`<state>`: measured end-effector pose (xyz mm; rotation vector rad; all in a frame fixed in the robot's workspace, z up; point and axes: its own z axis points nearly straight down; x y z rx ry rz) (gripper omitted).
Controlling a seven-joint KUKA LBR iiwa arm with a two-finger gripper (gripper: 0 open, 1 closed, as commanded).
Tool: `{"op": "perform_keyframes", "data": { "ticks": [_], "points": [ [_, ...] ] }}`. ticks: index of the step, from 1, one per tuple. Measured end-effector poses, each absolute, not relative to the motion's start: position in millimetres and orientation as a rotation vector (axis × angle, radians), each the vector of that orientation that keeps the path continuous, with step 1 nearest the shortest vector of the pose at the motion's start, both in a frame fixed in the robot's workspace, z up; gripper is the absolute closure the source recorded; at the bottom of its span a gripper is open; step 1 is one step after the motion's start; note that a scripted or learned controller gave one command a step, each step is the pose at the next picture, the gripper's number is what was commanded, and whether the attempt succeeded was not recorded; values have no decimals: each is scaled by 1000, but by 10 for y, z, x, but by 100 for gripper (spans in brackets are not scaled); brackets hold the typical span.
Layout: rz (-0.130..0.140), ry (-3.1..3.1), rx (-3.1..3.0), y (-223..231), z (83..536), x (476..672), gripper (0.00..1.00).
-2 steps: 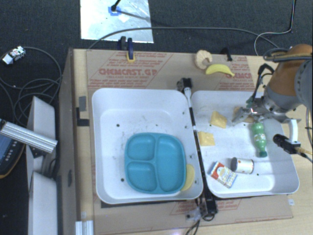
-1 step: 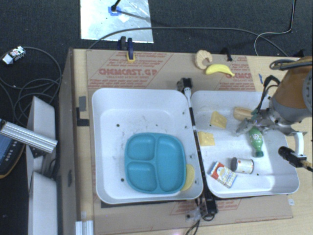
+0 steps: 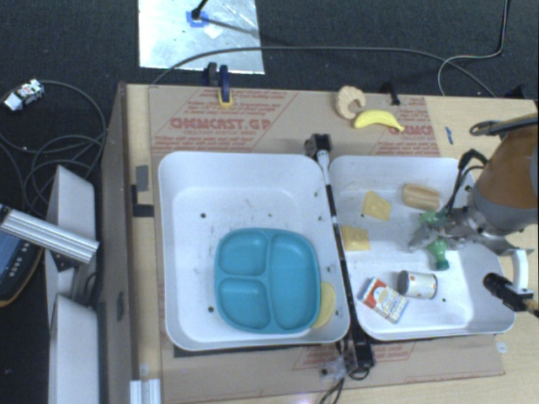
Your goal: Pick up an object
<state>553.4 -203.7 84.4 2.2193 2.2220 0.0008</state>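
Biggest worry from where things sit: the gripper [image 3: 428, 236] is low in the right white bin [image 3: 455, 322], right over a small green plastic piece [image 3: 437, 251], and I honestly can't tell whether the claw is released or clenched, or whether it has anything in it. The green thing looks small and odd-shaped, so my guess is it could squirt out sideways or get pinched by one edge and drop. The arm also hangs close to the bin's right wall, so a sloppy lift might clip it.

Counting, nearest first. In the right bin: one red-and-white small carton [image 3: 384, 300] at the near side, one silver cylindrical can [image 3: 418, 284] just beside it, the one green piece, then two pale yellow cheese-like wedges [image 3: 356, 240] toward the left wall (the other one [image 3: 376, 205] is farther back), and one tan bread-roll-shaped object [image 3: 420, 196] at the far side. Those two near items are so close that going for one could shove the other.

In the left white bin [image 3: 194, 192]: one blue divided plastic plate [image 3: 267, 278], with one yellow flat thing [image 3: 326, 303] tucked under its right edge.

Beyond the bins, on the cardboard: one yellow toy banana [image 3: 378, 120] and one beige ring-shaped piece [image 3: 349, 101] touching it.
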Motion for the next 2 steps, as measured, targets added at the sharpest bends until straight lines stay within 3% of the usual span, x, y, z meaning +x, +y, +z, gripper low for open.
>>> {"op": "perform_keyframes", "data": {
  "ticks": [1, 2],
  "points": [
    [3, 2221, 2217, -2039, 952, 5544, 100],
    [3, 2226, 2216, -1465, 841, 5892, 100]
  ]
}}
